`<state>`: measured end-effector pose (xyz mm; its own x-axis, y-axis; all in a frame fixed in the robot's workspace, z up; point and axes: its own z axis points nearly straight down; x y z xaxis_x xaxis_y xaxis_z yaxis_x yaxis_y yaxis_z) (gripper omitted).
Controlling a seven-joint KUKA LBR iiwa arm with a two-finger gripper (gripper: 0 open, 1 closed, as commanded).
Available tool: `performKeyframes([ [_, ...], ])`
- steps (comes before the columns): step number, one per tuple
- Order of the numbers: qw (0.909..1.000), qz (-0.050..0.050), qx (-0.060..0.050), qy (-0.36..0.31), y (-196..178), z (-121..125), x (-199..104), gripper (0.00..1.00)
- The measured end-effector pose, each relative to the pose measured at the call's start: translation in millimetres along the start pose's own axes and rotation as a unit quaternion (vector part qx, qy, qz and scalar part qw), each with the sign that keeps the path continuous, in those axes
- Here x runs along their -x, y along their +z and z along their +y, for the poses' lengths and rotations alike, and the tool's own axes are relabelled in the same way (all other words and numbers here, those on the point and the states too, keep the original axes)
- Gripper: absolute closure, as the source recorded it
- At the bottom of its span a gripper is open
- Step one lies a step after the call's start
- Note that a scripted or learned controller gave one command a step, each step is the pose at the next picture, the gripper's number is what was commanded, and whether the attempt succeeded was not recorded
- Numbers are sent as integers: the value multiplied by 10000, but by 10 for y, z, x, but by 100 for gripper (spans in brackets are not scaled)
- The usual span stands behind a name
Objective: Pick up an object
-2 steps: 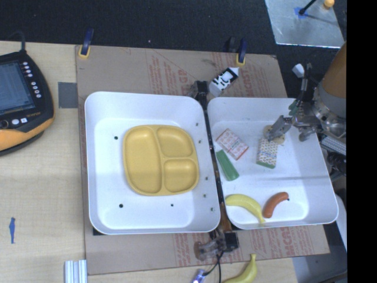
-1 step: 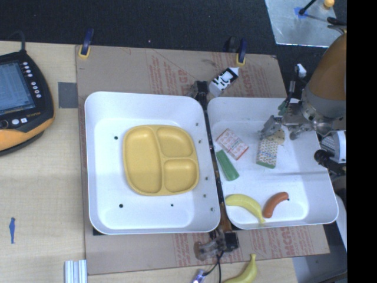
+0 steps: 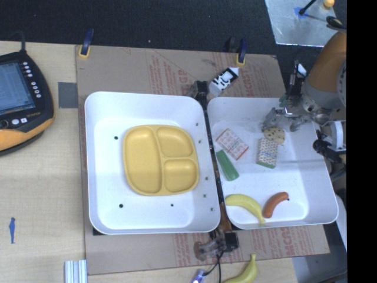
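Note:
My gripper (image 3: 283, 120) hangs over the far part of the right bin (image 3: 318, 184), its fingers spread apart with nothing between them. Just below it lies a round tan cracker (image 3: 274, 135), touching a speckled green-and-white block (image 3: 267, 152). Further left are a pink checked packet (image 3: 231, 143) and a green stick (image 3: 227, 165). A yellow banana (image 3: 245, 206) and a red-orange sausage (image 3: 275, 204) rest by the near wall.
The left bin (image 3: 103, 208) holds a yellow divided plate (image 3: 160, 159). A control pendant (image 3: 20, 102) sits at the far left of the bench. A second banana (image 3: 245, 270) lies in front of the bins, and a black-and-white item (image 3: 224, 79) behind them.

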<state>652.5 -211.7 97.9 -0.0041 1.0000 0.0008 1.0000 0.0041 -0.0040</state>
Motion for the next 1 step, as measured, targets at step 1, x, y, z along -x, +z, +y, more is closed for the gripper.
performKeyframes([
  [1,10000,1,-5,-5,-13,39,-495,0],
])
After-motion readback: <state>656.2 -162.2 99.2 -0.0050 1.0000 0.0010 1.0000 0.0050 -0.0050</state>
